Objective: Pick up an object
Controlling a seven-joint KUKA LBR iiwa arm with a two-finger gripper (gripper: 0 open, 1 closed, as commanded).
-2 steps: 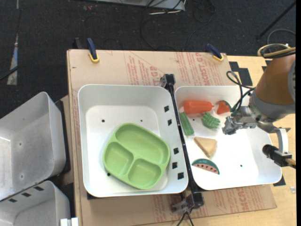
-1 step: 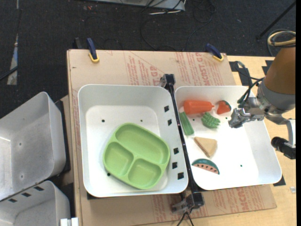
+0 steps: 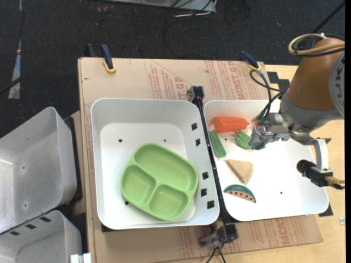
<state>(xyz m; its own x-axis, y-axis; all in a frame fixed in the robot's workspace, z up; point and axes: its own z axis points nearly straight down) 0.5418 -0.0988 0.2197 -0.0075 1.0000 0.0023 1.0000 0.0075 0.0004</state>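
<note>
The orange carrot lay at the far edge of the right bin, against the divider side. Just beside it, the end effector hung low over a small dark green toy; I couldn't tell how its grip stood. A light green strip lay nearer than the carrot, then a tan wedge and a watermelon slice. Left of the carrot, the other bin held a green divided tray on the worktop.
</note>
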